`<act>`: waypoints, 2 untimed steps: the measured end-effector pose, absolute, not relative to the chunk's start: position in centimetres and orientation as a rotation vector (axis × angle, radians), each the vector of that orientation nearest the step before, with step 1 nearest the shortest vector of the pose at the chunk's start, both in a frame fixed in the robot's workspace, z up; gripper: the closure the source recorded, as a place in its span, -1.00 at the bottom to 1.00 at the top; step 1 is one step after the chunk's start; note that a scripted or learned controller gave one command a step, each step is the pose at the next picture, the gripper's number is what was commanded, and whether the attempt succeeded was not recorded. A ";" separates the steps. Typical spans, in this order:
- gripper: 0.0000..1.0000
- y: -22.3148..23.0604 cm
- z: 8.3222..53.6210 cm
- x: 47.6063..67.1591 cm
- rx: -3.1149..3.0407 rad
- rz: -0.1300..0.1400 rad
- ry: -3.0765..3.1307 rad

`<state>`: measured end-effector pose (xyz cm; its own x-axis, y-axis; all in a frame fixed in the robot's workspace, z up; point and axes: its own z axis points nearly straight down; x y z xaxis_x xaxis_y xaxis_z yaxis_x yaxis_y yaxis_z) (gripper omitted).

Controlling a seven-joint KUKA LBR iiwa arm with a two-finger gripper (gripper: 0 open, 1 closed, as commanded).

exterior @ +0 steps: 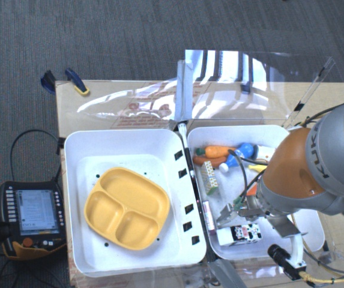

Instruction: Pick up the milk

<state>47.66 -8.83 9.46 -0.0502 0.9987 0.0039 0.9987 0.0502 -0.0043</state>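
Seen from above at a slant: two shallow white bins side by side on a wooden bench (99,104), left bin (75,161) holding a yellow sectioned plate (128,207), right bin (220,134) crowded with small goods. Lettered "KU" in dark capitals on the grey arm (334,155), rest of the name cut off at the frame edge; orange band (292,167) just below it, covering much of the right bin. Lying on its side at the near edge of the right bin, the milk (239,234), a small white carton with black cow-like patches and a red mark, print too small to read. Poised just above and left of the carton, the gripper (233,210), metal fingers (225,213) apart and clasping nothing, the carton clear of them. Farther back in the same bin, an orange carrot (218,152), a blue and white bottle (244,151), a yellow item partly hidden behind the arm, and a pale patterned strip (210,177), markings illegible. Left of the bench on the grey carpet (129,29), a control pendant (30,219) with lit screen, text unreadable, cable looping behind. At the bench's far left corner, a blue and yellow clamp (69,81). Across the back, a clear plastic sheet (232,83) throwing glare, faint reddish print beneath it too washed out to make out.
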 end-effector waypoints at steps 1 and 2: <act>-1.00 -13.1 8.7 47.6 -2.163 0.001 -2.275; -1.00 -8.3 8.7 47.6 -2.106 0.003 -2.331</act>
<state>47.59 -8.34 8.67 -0.1012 0.9949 -0.0008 0.9949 0.1012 -0.0015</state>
